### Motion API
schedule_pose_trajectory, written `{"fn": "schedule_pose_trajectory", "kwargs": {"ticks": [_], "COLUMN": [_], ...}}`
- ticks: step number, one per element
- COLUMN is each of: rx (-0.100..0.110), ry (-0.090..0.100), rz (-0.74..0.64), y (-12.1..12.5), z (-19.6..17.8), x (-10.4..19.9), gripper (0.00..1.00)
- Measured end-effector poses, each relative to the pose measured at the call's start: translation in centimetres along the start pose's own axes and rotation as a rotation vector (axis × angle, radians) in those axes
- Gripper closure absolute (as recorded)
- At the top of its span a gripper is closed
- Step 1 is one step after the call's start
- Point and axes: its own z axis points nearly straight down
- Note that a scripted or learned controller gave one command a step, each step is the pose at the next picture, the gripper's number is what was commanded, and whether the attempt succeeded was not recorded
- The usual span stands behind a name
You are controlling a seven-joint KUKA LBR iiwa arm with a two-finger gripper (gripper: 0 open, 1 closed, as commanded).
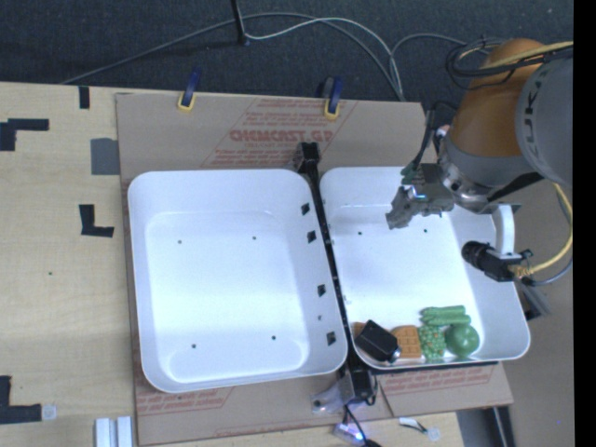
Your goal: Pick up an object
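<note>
While your pincer (402,214) hangs over the right bin (410,259), its grip state cannot be told.
Green toys (447,331) and a black object (377,341) lie along the bin's near edge.

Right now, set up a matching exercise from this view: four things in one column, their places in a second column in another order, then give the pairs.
Things:
1. gripper
2. black object
3. green ball
4. blue and yellow clamps

Places:
A. near front corner of the right bin, rightmost in the cluster
B. above the far part of the right bin
C. far edge of the cardboard sheet
D. front of the right bin, close to the divider

Pairs: 1-B, 2-D, 3-A, 4-C
</note>
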Motion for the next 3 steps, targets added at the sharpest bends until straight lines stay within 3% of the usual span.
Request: {"fn": "schedule_pose_trajectory", "kwargs": {"ticks": [1, 3], "rx": [0.001, 0.005], "ry": [0.000, 0.001], "rz": [-0.001, -0.004], "y": [0.0, 4.4], "z": [-5.1, -1.9], "x": [0.0, 9.3], "gripper": [1.00, 1.00]}}
